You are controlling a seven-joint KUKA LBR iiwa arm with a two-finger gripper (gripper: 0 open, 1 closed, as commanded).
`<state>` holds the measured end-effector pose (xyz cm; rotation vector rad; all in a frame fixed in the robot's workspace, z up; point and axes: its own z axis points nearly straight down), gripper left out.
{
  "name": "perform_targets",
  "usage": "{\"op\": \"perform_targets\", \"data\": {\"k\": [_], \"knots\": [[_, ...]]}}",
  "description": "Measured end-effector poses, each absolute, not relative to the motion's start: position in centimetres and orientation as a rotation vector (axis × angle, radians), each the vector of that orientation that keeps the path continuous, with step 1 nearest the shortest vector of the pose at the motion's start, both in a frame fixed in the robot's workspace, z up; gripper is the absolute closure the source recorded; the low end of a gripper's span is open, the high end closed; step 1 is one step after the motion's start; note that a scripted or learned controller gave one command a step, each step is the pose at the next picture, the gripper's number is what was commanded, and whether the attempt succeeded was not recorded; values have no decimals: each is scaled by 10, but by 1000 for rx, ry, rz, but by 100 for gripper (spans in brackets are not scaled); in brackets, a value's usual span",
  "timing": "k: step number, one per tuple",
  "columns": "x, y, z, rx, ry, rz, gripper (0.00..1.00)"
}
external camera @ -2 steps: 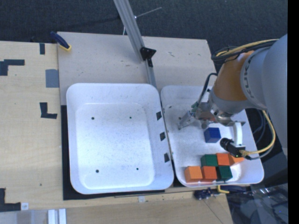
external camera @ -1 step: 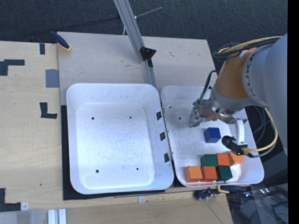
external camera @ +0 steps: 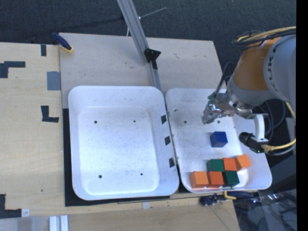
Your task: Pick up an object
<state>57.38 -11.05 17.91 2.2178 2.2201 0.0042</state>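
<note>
In the right bin (external camera: 190, 129) a blue cube (external camera: 218, 139) lies by itself near the middle. Along that bin's near edge sits a cluster of orange blocks (external camera: 199, 178) and green blocks (external camera: 216, 165), with one more orange block (external camera: 243, 161) at the right. My gripper (external camera: 210, 116) hangs over the right bin's far half, just above and left of the blue cube, with nothing seen between its fingers. The grey arm with its orange band (external camera: 252, 71) reaches in from the right.
The left bin (external camera: 115, 143) stands beside the right one, its rim touching. A slanted metal rail (external camera: 137, 30) crosses the bench behind the bins. Cables and a black connector (external camera: 250, 141) hang at the right bin's right rim.
</note>
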Motion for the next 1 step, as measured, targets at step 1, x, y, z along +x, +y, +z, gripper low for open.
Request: {"op": "perform_targets", "data": {"k": [1], "knots": [[575, -110, 232, 2216, 2220, 5, 100]]}}
